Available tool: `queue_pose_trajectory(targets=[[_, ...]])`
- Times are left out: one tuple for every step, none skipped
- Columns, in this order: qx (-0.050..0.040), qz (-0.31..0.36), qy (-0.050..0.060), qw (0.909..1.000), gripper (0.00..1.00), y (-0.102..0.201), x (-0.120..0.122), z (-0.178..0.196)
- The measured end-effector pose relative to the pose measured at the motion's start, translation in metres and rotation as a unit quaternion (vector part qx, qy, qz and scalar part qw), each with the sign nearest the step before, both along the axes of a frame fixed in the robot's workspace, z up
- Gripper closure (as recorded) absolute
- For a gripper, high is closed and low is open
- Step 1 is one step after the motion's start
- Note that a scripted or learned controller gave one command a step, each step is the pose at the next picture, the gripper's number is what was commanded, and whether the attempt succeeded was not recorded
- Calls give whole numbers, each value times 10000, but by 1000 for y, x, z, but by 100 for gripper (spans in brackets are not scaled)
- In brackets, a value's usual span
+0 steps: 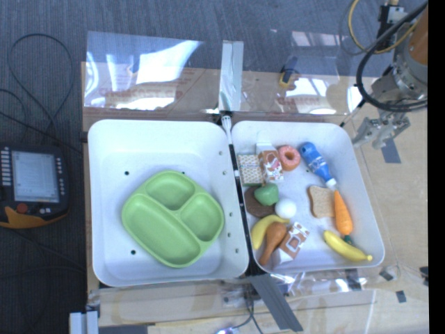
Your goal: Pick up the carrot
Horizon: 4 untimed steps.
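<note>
Hovering outside the right bin's (361,179) far right corner, the gripper (379,132) holds nothing; I cannot tell how far its jaws are parted. The carrot (341,213) lies near the bin's right wall, between bread slice (320,202) and banana (345,247). Approach has yet to begin: the arm must swing left and descend over it.

Slanted overhead view of both bins (104,270)

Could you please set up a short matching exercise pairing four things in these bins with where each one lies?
Things:
1. carrot
2. green plate
3. blue bottle
4. banana

Places:
A. in the left bin
B. at the near right corner of the right bin
C. beside the bread slice, on its right
D. next to the donut, toward the right bin's far side

Pairs: 1-C, 2-A, 3-D, 4-B
</note>
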<state>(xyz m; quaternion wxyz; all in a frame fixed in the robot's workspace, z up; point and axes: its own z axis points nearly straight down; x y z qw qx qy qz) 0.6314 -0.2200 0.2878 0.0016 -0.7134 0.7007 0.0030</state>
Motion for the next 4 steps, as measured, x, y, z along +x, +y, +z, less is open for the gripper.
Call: queue_pose_trajectory(targets=[[18,-7,-39,10000,100,2,2,12],[19,-6,-35,10000,0,2,2,12],[46,897,37,9960,0,31,-30,-188],[73,1415,-124,9898,0,31,-69,-197]])
